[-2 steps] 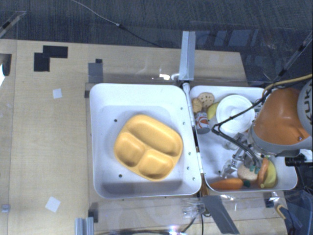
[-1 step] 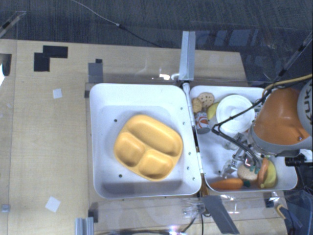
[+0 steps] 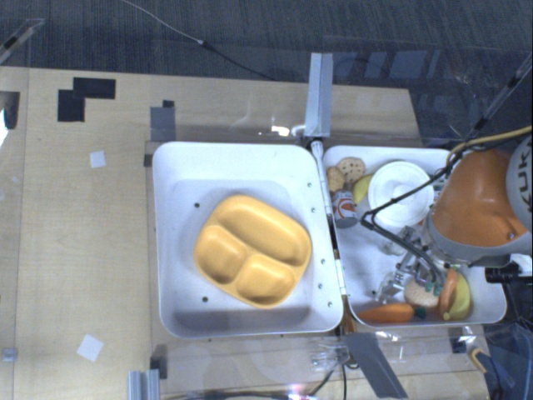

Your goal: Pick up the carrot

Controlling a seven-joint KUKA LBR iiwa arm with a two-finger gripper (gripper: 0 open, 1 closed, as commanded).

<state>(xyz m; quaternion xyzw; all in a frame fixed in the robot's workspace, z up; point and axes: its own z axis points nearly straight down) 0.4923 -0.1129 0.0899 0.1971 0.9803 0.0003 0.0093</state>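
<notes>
Camera view showed the metal two-finger tool (image 3: 398, 280), its state impossible to tell, hovering above the long orange carrot (image 3: 386, 312); a centred descent along its length looked wisest.

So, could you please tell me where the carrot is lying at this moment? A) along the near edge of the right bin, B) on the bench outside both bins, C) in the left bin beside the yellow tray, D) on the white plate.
A: the carrot lies along the near wall of the right bin, below the hand, while the yellow tray sits alone in the left bin.
</notes>
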